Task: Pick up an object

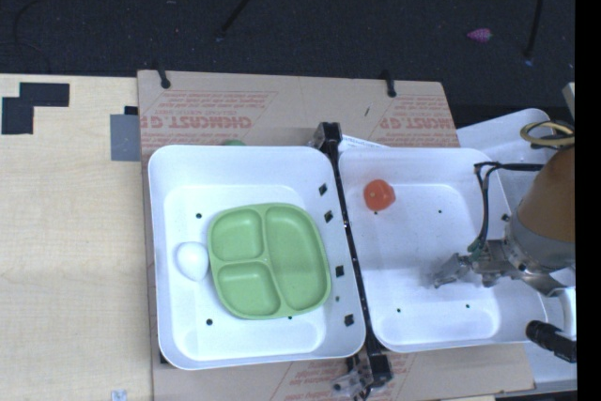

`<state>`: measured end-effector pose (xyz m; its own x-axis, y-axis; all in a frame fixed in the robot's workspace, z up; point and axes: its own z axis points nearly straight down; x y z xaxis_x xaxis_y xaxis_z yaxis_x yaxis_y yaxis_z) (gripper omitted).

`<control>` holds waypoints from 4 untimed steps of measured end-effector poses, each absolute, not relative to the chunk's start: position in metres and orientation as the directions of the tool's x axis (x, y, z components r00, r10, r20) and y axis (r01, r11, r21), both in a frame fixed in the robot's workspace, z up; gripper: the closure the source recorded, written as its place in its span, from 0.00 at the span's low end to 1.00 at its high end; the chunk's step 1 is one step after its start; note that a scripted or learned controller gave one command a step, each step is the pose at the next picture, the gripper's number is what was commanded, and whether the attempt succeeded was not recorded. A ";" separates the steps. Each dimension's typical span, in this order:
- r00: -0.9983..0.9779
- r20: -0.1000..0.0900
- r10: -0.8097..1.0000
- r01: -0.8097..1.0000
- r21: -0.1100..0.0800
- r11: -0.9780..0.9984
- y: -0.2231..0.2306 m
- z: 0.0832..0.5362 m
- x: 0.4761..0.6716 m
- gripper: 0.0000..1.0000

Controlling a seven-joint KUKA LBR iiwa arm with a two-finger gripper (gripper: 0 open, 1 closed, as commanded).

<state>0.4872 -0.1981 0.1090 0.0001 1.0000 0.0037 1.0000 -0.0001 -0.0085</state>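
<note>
The bench (pixel 66 230) carries two white bins: the left bin (pixel 178 174) holds a green divided plate (pixel 269 259) with a small white egg-shaped object (pixel 192 259) touching its left edge. The grey arm (pixel 549 221) reaches in low from the right over the right bin (pixel 423 324). Its pincer (pixel 451 272) points left just above the floor, fingers slightly apart and holding nothing, well apart from the small orange ball (pixel 379 194) near the back wall.
</note>
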 end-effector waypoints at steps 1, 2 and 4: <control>0.004 0.003 1.000 1.000 -0.005 -0.004 -0.200 0.122 0.488 1.00; -0.001 0.000 1.000 1.000 0.001 0.001 -0.196 0.165 0.488 1.00; -0.001 -0.001 1.000 1.000 0.003 0.001 -0.193 0.280 0.487 1.00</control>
<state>0.4870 -0.1927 0.2795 -0.0013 1.0000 -0.0013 1.0000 0.0013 0.0034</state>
